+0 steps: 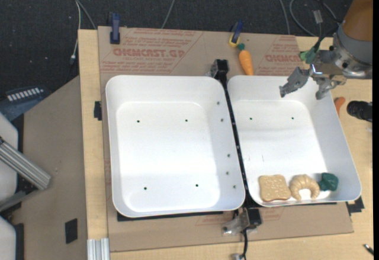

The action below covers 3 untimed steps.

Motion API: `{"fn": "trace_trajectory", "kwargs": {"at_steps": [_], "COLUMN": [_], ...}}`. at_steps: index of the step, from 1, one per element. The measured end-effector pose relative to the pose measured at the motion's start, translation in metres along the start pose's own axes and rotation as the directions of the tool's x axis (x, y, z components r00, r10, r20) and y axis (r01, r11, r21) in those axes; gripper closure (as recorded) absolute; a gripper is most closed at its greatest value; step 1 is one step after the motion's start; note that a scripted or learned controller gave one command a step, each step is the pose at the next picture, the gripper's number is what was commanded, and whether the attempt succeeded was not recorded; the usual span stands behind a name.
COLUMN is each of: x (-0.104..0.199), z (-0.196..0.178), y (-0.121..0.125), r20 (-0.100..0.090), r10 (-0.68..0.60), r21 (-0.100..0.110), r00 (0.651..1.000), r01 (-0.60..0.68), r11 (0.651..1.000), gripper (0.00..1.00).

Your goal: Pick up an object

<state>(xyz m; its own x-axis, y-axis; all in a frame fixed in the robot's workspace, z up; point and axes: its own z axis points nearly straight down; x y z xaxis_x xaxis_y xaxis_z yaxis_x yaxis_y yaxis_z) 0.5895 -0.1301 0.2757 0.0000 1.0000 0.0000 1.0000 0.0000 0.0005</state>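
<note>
My gripper (308, 87) hangs above the far right part of the right bin (284, 134), its two grey fingers (292, 83) spread open with nothing between them. Along that bin's near edge lie a tan cracker-like biscuit (274, 188), a croissant (304, 186) and a small dark green object (328, 181), side by side. An orange carrot (246, 62) rests on the cardboard just beyond the bins, to the left of the gripper.
The left bin (169, 146) sits beside the right one, joined by a black clamp (220, 68). Blue clips (114, 28) hold the cardboard at the far edge. Cables run over the dark floor behind. A small orange item (339, 103) lies right of the right bin.
</note>
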Motion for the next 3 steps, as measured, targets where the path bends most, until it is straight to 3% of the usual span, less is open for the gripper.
{"fn": "trace_trajectory", "kwargs": {"at_steps": [1,2,3], "x": [0.029,0.049,0.101], "z": [0.07,0.092,0.091], "y": [-0.046,-0.11,-0.086], "r20": [-0.001,-0.001,-0.001], "r10": [-0.001,0.0,-0.004], "r21": [0.005,0.003,0.0], "r00": [1.0,1.0,1.0], "r01": [0.001,0.0,0.004], "r11": [1.0,1.0,1.0], "gripper": [0.0,0.0,0.0]}}
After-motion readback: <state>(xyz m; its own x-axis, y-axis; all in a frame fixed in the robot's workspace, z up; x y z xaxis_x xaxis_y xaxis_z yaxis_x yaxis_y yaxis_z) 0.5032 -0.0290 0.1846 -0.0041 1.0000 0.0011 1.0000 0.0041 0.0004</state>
